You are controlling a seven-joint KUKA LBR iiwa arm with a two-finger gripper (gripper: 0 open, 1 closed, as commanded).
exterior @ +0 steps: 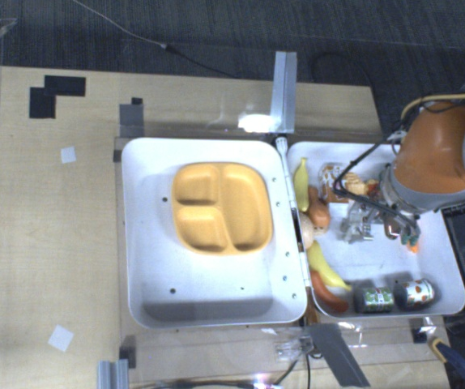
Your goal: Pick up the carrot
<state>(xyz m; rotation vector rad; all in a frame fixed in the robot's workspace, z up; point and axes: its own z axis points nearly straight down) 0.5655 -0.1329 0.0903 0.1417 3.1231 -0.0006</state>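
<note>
Camera view: gripper [360, 227] low in right bin [443, 254], jaw state unreadable. Carrot [412, 247] apparently beside it, ungrasped. Pick not done.

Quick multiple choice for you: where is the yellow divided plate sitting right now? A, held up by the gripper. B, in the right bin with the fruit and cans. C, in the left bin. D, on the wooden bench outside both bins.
C: the yellow divided plate lies flat inside the left bin, while the bananas and cans are over in the right bin.
</note>
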